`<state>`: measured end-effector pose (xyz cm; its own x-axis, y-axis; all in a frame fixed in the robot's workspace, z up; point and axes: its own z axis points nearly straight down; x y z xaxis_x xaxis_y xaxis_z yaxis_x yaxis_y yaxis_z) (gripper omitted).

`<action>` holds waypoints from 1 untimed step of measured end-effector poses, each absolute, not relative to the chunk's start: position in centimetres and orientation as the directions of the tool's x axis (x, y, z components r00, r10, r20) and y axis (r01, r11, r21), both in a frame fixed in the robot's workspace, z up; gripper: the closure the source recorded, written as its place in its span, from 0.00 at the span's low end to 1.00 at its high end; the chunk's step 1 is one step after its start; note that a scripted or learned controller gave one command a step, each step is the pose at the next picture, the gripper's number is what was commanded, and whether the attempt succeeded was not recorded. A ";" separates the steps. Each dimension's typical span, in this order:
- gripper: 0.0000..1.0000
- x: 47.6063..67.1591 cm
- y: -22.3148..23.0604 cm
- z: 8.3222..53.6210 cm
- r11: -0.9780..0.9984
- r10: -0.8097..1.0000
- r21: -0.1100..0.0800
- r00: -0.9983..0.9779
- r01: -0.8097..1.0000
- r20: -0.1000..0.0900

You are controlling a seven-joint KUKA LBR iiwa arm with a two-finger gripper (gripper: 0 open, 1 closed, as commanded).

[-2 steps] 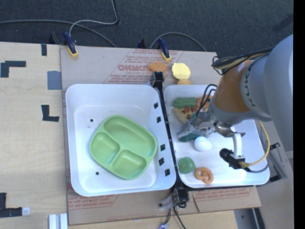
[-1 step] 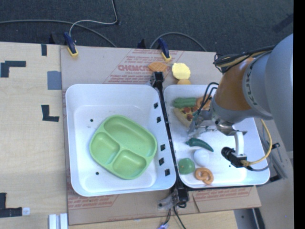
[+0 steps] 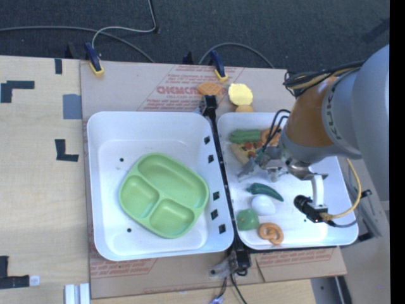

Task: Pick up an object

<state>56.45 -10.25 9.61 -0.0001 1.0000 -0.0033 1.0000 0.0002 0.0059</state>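
Your gripper (image 3: 248, 168) hangs low in the right bin (image 3: 345, 233), whether spread or pinching you cannot tell, beside the toy food (image 3: 243, 149) above the green pepper (image 3: 266, 189) and white egg (image 3: 262, 204); nothing looks lifted yet, so settle on one piece next.

Gripper (image 3: 258, 164) low in right bin (image 3: 338, 233), beside green pepper (image 3: 264, 190)

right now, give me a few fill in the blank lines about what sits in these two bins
The green divided plastic plate lies in the ____ white bin.
The white egg-shaped object sits in the ____ white bin.
The orange pretzel-shaped toy lies nearest that bin's ____ edge.

Missing words: left; right; front
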 end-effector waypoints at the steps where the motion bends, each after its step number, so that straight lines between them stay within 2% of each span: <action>1: 0.00 60.8 -9.5 8.6 0.001 1.000 0.002 -0.001 1.000 -0.001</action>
